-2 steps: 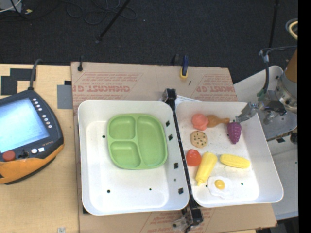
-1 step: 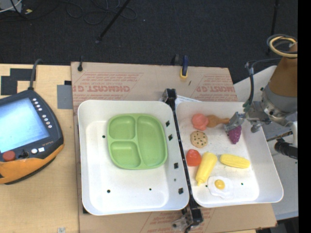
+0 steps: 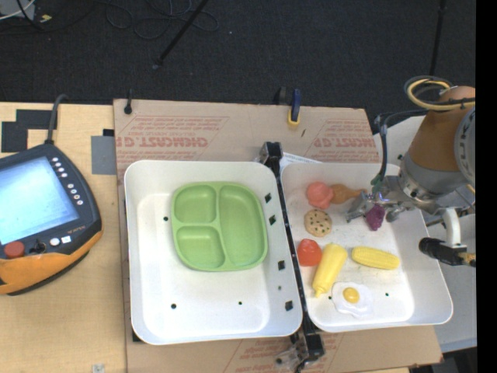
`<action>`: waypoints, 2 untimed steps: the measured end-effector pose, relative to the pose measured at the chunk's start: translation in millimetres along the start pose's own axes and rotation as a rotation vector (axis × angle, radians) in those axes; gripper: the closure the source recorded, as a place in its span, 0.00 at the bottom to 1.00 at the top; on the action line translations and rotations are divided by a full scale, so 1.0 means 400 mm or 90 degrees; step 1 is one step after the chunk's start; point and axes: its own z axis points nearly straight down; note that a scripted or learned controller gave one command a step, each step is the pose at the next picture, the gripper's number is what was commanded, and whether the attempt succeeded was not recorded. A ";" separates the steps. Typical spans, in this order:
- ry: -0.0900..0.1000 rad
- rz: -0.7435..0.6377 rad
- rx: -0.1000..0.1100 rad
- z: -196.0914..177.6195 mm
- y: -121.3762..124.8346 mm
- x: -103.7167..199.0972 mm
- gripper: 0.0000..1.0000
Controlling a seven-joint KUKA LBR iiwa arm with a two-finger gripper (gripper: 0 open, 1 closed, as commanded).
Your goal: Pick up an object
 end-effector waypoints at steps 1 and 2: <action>0.000 -0.002 -0.001 0.095 0.001 0.011 0.00; -0.001 -0.002 -0.003 0.062 0.003 0.009 1.00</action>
